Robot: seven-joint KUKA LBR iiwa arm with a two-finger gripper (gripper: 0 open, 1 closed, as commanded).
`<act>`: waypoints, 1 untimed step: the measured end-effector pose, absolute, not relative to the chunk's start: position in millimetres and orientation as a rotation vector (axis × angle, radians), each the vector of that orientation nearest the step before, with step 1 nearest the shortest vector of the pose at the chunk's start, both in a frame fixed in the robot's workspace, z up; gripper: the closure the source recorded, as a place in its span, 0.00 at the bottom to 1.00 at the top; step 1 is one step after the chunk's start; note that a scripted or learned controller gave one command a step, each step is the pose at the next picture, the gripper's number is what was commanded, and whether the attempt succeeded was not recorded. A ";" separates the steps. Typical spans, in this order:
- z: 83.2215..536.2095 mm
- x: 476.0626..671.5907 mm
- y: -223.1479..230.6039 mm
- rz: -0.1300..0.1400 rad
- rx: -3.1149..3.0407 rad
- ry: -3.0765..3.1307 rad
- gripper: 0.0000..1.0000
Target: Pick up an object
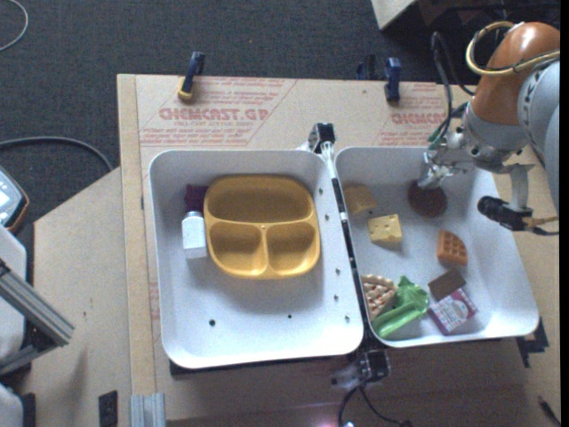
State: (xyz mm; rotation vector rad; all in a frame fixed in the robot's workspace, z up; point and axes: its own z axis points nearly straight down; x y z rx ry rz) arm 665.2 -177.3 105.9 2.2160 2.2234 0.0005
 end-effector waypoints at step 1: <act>169.0 662.5 -173.4 0.006 2.214 2.218 1.00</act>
